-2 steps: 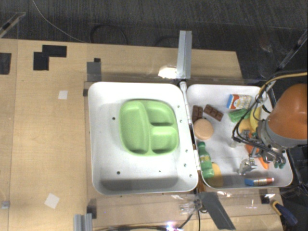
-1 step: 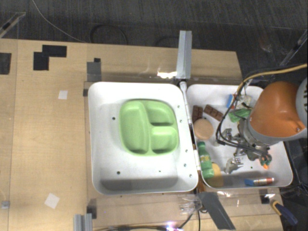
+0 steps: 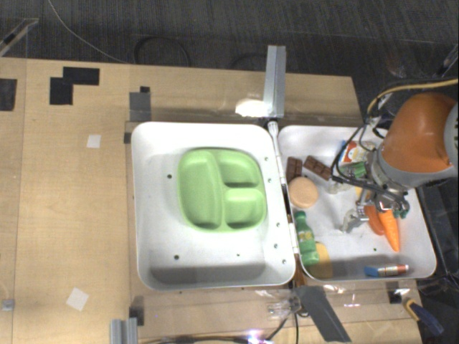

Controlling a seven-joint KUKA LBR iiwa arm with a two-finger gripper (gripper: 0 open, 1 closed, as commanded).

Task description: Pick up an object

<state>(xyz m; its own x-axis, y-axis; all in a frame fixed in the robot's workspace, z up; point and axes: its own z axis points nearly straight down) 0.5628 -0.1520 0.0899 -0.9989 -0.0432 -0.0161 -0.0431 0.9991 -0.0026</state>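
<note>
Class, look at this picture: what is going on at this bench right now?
A grey robot arm with an orange band reaches into the right white bin, its gripper low beside an orange toy carrot. A green bottle, a round tan disc and brown chocolate pieces lie nearby. The left white bin holds a green divided tray.

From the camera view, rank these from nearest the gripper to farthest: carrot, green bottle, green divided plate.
Measured from the gripper in the right bin:
1. Carrot, just to its right in the view, right beside it.
2. Green bottle, against the right bin's left wall.
3. Green divided plate, over in the left bin.
</note>
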